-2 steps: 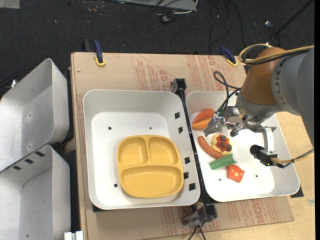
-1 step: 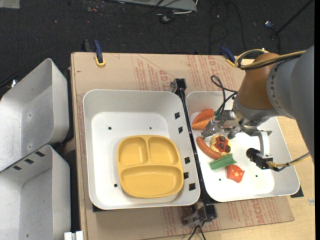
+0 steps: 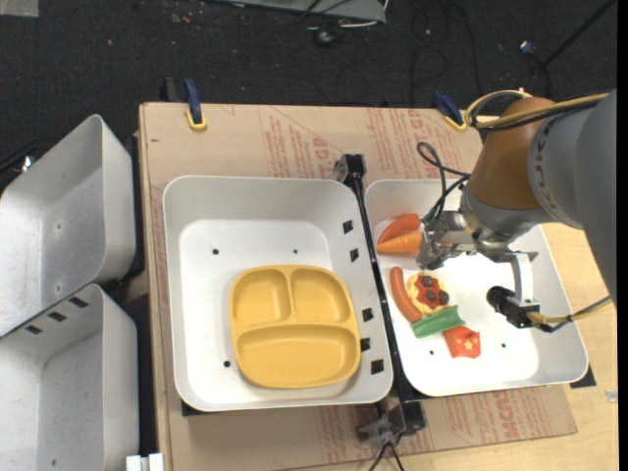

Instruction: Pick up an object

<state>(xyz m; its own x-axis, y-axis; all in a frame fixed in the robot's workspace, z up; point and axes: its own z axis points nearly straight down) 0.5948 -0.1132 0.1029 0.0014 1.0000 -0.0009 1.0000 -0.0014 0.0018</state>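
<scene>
Gripper [image 3: 433, 253]: low in the right bin [image 3: 549, 361], above the toy food; whether its jaws are open I cannot tell.
Targets: toy carrot [image 3: 400, 235], sausage [image 3: 403, 293], pizza slice [image 3: 429, 290], clustered for picking.
Yellow divided plate [image 3: 293, 326]: left bin [image 3: 196, 263], likely the destination.

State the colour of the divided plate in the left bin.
Yellow plate, clearest in the camera view.

I see red print repeated across the brown board [image 3: 294, 135] under the bins, but I can't make out any of its words.
</scene>
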